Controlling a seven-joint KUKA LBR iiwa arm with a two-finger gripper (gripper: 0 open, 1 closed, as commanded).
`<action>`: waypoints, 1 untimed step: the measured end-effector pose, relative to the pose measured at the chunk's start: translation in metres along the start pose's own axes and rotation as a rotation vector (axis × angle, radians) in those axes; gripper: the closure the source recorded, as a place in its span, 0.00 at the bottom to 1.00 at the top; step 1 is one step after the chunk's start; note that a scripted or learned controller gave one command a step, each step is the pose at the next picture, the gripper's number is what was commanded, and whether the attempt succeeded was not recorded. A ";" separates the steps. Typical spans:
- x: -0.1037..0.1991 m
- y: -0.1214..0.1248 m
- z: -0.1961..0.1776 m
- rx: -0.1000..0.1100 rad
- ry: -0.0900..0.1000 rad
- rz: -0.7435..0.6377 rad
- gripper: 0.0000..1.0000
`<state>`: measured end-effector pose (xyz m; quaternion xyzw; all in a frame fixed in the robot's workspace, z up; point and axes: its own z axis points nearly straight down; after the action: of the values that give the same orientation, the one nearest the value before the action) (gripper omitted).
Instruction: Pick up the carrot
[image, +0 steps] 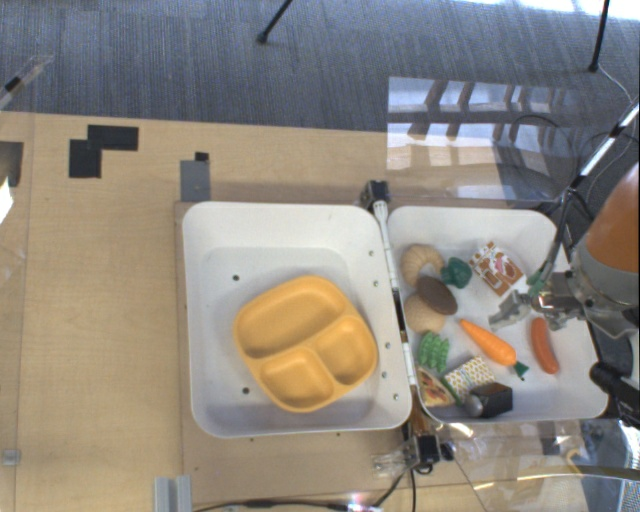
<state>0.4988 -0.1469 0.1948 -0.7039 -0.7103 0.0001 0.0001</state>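
Seen from above, two white bins sit side by side. The left bin (200, 300) holds a yellow divided plate (305, 343). In the right bin (540, 225), an orange carrot (489, 342) lies among toy foods. The gripper (528, 304) hovers just right of it, fingers apart, holding nothing.

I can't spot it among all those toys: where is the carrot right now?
The orange toy carrot with a green tip lies in the right white bin, toward its lower middle, between the green ridged toy on its left and the red sausage-shaped toy on its right.
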 end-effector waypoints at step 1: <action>0.025 0.025 0.107 -0.011 -0.004 -0.049 0.00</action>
<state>0.5236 -0.1221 0.0876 -0.6862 -0.7274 -0.0024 -0.0053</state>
